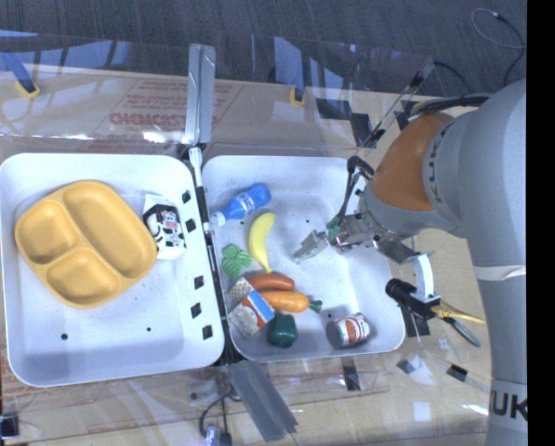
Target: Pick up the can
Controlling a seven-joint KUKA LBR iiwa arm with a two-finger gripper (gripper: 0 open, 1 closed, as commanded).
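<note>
The can [350,329], silver with a red label, lies on its side in the front right corner of the right bin [291,169]. My gripper [308,245] hangs over the middle of that bin, right of a yellow banana [260,238]. It is up and to the left of the can, well apart from it, and nothing is held in it. The grey arm with its orange band [403,170] reaches in over the bin's right wall.
The right bin also holds a blue bottle [244,201], a green item [235,260], two orange carrots [282,291], a small box [249,312] and a dark green piece [282,331]. In the left bin [91,356] are a yellow divided plate [84,242] and a black-and-white item [165,223].
</note>
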